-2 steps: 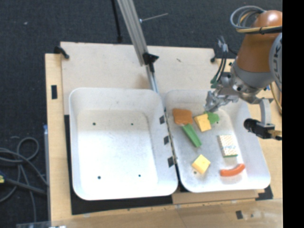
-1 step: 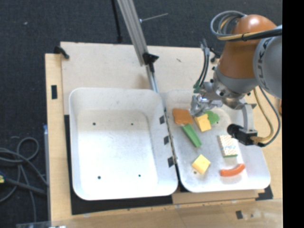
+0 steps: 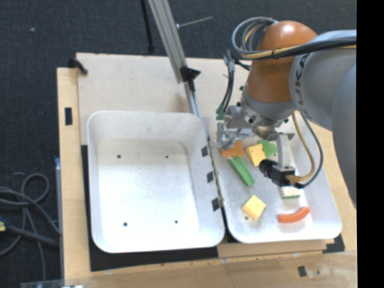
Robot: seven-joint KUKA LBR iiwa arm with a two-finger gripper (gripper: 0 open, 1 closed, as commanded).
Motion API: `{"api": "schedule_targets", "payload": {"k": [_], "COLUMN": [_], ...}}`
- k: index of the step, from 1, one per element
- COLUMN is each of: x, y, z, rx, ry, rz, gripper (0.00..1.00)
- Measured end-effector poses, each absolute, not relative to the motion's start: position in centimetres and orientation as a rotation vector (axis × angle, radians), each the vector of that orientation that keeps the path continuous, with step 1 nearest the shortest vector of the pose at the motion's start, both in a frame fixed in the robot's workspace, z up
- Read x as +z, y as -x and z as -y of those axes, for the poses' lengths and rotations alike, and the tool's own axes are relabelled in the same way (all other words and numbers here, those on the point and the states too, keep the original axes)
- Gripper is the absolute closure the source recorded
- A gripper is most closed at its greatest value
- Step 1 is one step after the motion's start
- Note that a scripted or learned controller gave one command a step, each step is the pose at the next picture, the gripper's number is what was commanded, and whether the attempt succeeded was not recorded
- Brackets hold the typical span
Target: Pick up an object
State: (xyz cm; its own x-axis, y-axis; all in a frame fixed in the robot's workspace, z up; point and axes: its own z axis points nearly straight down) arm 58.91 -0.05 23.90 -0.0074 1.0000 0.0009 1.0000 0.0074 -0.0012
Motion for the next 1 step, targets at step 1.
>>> {"api": "schedule_targets", "payload": {"k": [1], "x": [24.1], "y": [-59.2], "z": [-4.43], "rx": [-0.004], "ry": [2.212], "rz": [2.23], "gripper": [1.0]}}
